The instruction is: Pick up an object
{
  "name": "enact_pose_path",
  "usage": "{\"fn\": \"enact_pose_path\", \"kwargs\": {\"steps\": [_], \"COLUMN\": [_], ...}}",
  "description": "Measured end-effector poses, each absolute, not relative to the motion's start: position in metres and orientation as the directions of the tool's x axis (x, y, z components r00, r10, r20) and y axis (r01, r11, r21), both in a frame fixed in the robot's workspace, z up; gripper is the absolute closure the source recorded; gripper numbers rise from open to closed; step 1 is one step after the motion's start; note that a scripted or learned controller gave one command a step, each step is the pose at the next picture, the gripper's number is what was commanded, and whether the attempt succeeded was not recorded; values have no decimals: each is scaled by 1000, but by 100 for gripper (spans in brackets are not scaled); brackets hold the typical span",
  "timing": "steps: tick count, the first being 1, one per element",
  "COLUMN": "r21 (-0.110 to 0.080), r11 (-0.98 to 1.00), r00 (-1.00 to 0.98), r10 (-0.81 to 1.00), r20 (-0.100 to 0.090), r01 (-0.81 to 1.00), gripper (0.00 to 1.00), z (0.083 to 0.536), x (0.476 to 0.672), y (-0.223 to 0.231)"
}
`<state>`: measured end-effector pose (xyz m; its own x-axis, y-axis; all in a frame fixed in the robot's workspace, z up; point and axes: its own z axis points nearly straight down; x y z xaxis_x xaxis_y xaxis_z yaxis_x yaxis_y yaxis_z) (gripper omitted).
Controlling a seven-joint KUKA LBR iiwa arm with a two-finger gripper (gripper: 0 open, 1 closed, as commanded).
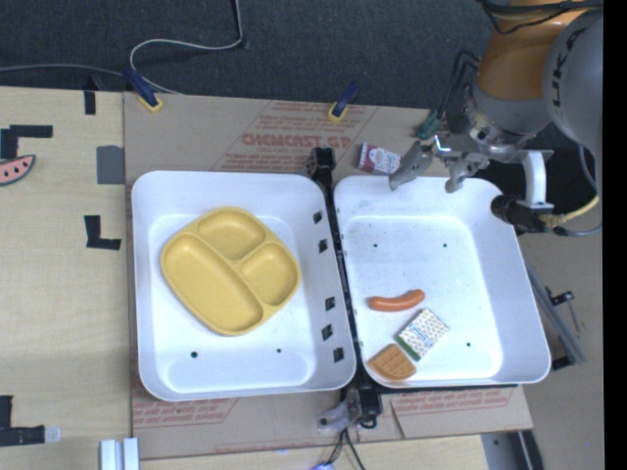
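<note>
On the left, the shallow white left-hand bin [157,360] holds a yellow plastic divided plate [230,269], lying flat near its middle; it looks like a drop-off dish rather than something to grasp, though that is only a judgement. Across the black hinge strip, the shallow white right-hand bin [509,292] carries the likely candidates for picking, all gathered toward its near edge: a small orange-red toy sausage [396,302] lying crosswise, a little white box with a blue-green pattern [424,333] just below it and tilted, and a tan waffle-like toy biscuit [390,363] touching the box's lower corner. Being small and low, each would need a descent from straight above. A small dark-red and white packet [376,158] lies outside the bins on the cardboard, just beyond the right bin's far rim.

On the right, the grey arm with its orange band reaches in and hangs over the far rim of the right bin. The two-finger gripper [431,170] points downward, its jaws spread wide with nothing between them, well apart from the three toys at the near edge.
</note>
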<state>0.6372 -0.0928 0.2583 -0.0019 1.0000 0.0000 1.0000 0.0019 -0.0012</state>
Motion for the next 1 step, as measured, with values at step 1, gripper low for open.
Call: {"fn": "enact_pose_path", "kwargs": {"steps": [1], "r21": [-3], "r11": [1], "r00": [-1], "r10": [1000], "r20": [1], "r01": [1000], "gripper": [0], "z": [142], "x": [599], "y": [-101]}}
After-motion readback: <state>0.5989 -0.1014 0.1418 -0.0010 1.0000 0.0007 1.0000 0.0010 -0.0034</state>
